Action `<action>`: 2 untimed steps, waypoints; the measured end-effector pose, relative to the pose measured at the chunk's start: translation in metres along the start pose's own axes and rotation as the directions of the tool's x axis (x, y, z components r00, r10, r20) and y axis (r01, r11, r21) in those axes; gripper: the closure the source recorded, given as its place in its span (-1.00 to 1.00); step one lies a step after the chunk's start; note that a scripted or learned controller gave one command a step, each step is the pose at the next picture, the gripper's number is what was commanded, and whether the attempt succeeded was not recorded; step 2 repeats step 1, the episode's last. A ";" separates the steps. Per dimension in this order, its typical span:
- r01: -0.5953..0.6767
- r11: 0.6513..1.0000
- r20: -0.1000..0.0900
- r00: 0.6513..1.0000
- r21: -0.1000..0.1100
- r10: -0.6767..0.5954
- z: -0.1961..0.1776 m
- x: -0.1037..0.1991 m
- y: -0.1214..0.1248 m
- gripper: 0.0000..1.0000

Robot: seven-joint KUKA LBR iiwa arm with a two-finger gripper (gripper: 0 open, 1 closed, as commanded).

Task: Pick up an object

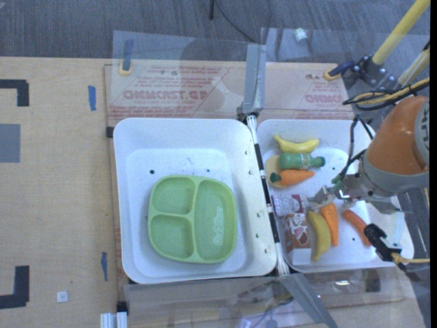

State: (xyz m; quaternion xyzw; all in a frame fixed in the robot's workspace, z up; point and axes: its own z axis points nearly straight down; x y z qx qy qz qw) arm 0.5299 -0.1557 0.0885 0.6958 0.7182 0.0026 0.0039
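**Finding:** my gripper (pixel 326 195) hangs low over the right bin (pixel 348 248), directly above the upper ends of a yellow toy banana (pixel 317 234) and an orange toy carrot (pixel 330 223). These two lie side by side, touching. I cannot tell whether the gripper is released or clenched, and nothing is visibly grasped.

**Judgement:** the position suits a descent on one of these two, the likely object of the task.

**Also noted:**
- Further up the bin, a second banana (pixel 298 144), a green bottle (pixel 299 160) and another carrot (pixel 293 177) cluster near the dividing wall.
- A flat red-and-white packet (pixel 295 221) lies just beside the lower banana.
- The toys look like smooth, glossy moulded plastic, rounded and tapering, so liable to slip.
- The left bin (pixel 123 183) holds a pale green three-compartment plate (pixel 194 219).
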 end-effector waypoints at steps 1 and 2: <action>-0.005 1.000 0.005 1.000 -0.005 0.005 -0.011 -0.003 0.001 1.00; -0.005 1.000 0.005 1.000 -0.005 0.005 -0.011 -0.003 0.001 1.00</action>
